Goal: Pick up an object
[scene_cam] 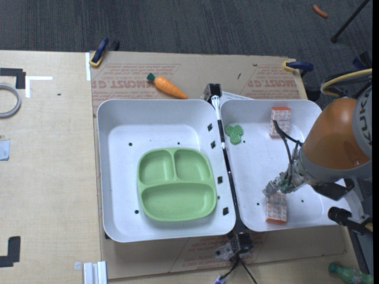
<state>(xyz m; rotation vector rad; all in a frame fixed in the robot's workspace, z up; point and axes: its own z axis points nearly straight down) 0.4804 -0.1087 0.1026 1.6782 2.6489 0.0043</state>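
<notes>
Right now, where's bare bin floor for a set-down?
Right bin: open middle between the green piece, upper packet and hand. Crowded at the front by the lower packet. Left bin: bare strip behind the green divided plate.

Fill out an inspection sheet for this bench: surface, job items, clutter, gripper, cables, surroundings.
Surface: cardboard sheet under two white bins, left bin and right bin, side by side.
Job items: green divided plate in left bin; green toy, upper packet and lower packet in right bin.
Clutter: toy carrot on the cardboard behind the left bin.
Gripper: gripper low in right bin, just above the lower packet; grasp unclear.
Cables: black cable runs to the gripper.
Surroundings: blue clamps at cardboard corners; dark carpet beyond.
</notes>
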